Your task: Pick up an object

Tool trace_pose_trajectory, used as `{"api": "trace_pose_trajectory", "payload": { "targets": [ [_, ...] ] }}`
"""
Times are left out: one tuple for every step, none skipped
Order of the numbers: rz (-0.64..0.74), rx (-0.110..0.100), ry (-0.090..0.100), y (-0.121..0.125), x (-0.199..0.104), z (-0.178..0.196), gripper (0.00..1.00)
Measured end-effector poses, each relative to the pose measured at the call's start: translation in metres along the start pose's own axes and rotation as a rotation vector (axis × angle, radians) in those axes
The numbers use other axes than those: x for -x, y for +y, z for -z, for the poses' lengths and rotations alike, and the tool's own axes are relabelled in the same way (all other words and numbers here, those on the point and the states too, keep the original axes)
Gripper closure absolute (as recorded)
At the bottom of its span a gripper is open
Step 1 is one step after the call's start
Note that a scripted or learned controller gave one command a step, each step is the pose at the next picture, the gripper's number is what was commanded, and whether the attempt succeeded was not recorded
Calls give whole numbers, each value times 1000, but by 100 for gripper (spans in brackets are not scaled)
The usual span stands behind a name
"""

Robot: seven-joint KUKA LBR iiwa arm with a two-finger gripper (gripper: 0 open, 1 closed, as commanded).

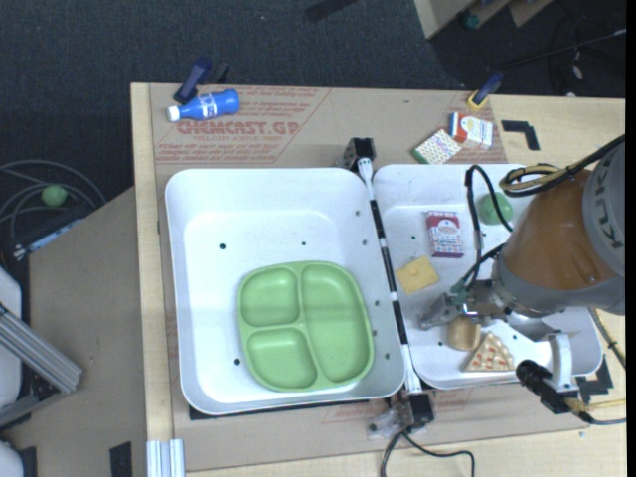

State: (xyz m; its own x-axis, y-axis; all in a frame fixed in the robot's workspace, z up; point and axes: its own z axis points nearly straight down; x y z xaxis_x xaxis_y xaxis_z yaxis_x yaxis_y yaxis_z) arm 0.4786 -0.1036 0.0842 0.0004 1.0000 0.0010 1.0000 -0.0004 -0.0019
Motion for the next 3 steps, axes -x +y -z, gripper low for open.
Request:
{"api": "trace_pose_trajectory", "payload": {
  "targets": [
    [1, 6, -3, 133, 60, 104, 0],
    [0, 1, -1, 50, 35, 86, 0],
    [-1, 0, -1, 8, 35, 38, 0]
  ]
}}
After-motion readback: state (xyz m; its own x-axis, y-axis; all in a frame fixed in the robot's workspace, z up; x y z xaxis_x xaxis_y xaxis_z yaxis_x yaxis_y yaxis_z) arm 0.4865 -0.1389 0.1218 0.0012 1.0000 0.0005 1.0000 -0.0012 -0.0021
